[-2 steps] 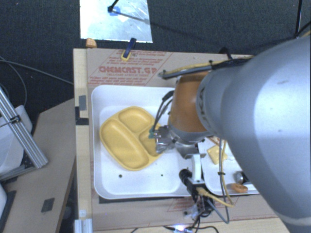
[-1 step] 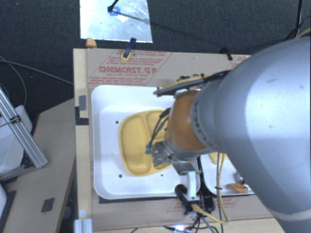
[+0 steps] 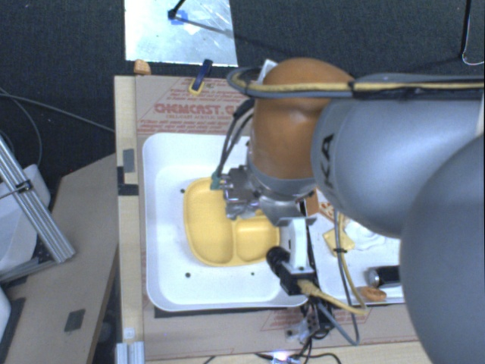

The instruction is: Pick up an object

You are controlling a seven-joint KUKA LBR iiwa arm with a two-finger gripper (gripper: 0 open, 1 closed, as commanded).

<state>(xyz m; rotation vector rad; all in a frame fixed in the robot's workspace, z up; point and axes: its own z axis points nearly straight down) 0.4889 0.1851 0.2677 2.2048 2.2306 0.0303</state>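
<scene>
**Arm low over the yellow dish in the left bin**

Over the left white bin (image 3: 163, 203), the grey arm (image 3: 379, 165) reaches in from the right, its orange band (image 3: 292, 120) above the wrist. Beneath the wrist lies a yellow divided dish (image 3: 212, 230), resting in the middle of that bin, partly hidden by the arm. Whether the jaws are open or closed cannot be told, since the wrist covers them. A black-handled tool (image 3: 383, 276) lies in the right bin, near its front edge.

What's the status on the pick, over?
Gripper down in the left bin, hidden under the wrist. Yellow object lying on the bin floor right beneath it; grasp unconfirmed. Arm's cables trailing over the bin's near rim.
</scene>
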